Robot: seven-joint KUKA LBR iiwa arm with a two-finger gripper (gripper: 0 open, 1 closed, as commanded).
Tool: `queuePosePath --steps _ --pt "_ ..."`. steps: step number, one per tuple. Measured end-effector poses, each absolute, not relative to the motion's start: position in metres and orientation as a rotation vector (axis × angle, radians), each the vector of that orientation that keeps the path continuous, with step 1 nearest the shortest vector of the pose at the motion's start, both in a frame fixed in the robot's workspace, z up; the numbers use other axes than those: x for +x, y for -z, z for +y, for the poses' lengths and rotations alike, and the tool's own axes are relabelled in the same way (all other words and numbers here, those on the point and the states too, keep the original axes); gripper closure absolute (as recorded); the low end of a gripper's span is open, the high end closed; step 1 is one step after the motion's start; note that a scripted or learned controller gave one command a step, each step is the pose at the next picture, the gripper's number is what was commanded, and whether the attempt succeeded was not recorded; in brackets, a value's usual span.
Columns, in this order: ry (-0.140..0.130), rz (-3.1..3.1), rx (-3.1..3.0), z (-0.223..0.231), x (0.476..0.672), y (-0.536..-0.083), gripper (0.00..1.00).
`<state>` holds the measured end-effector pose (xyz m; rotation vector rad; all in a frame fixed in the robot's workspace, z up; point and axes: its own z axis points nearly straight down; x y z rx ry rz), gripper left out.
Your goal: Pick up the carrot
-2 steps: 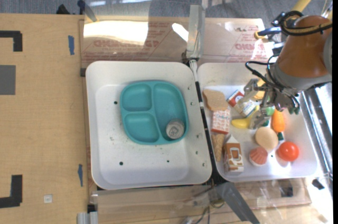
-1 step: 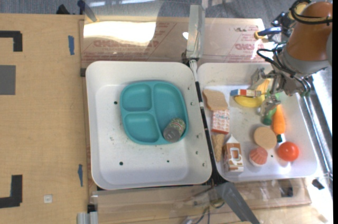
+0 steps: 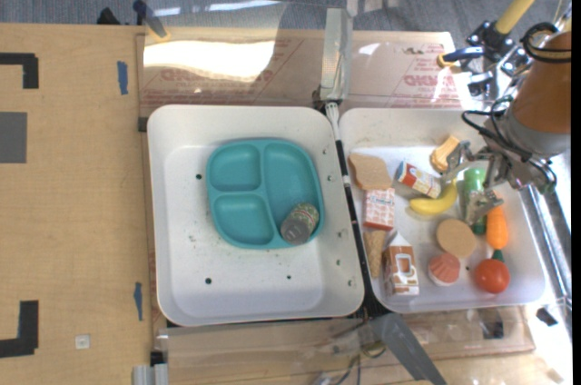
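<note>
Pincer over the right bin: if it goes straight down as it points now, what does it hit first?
Probably the carrot, which lies just below the pincer in this slanted view, with a green item close beside it. Depth is unclear, so it could touch the green item or land on the bin floor instead.

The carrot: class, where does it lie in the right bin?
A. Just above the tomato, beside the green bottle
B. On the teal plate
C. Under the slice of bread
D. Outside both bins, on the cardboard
A: the carrot lies near the right bin's right wall, directly above the tomato and just right of the green bottle, with the claw close above it.
</note>
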<state>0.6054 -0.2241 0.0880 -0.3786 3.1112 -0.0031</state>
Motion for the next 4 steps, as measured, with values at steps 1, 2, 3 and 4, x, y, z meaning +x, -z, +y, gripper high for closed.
queuePosePath --steps 1,2,3,4 --pt "0.003 3.106 -0.420 -0.224 0.540 -0.089 0.00" --pt "0.010 3.090 -0.421 -0.222 0.546 -0.102 1.00" --pt "0.010 3.106 -0.317 -0.170 0.501 -0.223 1.00" --pt "0.017 3.099 -0.395 -0.217 0.495 -0.359 1.00"
